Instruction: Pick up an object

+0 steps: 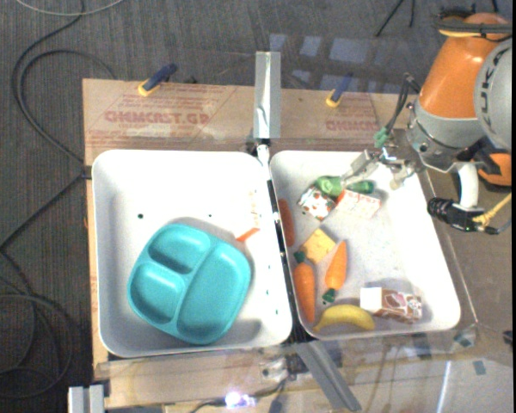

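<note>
Progress: nothing lifted yet | gripper (pixel 380 163) at right bin's (pixel 444 256) 12 o'clock, above green item (pixel 330 184) | you can't tell its opening.

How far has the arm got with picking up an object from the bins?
Done: the gripper has reached the right bin, by the green item and small carton. In hand: nothing visibly lifted; whether it grips anything is unclear. Left: grasp and raise one. The carrots and banana lie untouched.

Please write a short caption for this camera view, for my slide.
End effector over the right bin of toy food; teal tray in the left bin.
</note>
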